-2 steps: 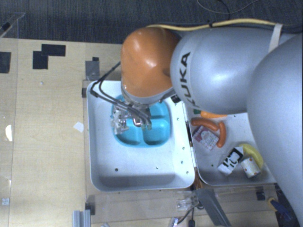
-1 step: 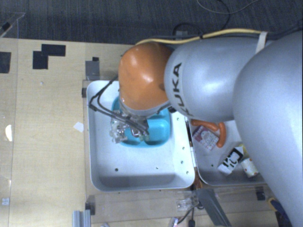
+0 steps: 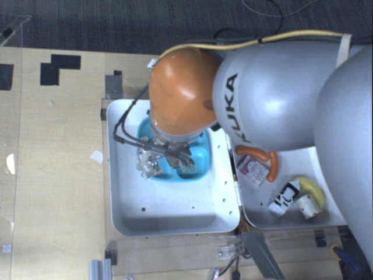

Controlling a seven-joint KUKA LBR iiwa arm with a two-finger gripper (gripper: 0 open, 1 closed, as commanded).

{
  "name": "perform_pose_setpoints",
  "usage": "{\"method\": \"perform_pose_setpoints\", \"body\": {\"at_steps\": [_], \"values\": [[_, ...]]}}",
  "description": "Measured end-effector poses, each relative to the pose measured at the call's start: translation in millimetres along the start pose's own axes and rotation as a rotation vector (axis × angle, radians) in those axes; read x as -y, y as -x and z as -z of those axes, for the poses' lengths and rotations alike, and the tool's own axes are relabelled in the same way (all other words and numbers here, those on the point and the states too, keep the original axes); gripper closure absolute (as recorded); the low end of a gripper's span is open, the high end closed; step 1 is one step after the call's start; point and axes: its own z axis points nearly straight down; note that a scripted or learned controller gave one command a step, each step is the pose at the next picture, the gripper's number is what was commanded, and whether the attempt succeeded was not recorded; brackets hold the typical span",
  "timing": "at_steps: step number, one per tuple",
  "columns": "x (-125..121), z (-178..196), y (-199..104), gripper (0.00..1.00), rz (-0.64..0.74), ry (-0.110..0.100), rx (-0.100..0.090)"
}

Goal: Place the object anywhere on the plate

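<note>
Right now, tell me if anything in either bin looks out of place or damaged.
Nothing stands out. The gripper sits over the blue plate in the left bin. In the right bin, an orange handle, a small packet and a banana lie loosely, with no spill or damage visible.

The arm's pincer (image 3: 166, 159) hangs over a blue plate (image 3: 198, 159) in the left bin (image 3: 175, 214). The right bin (image 3: 303, 226) holds an orange handle (image 3: 262, 156), a small packet (image 3: 252, 171), a black-and-white carton (image 3: 284, 197) and a banana (image 3: 312, 190).
</note>
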Motion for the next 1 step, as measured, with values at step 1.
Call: {"method": "perform_pose_setpoints", "body": {"at_steps": [1], "values": [[8.9,-38.4,24.2,1.0,0.175,0.001,0.0]]}}
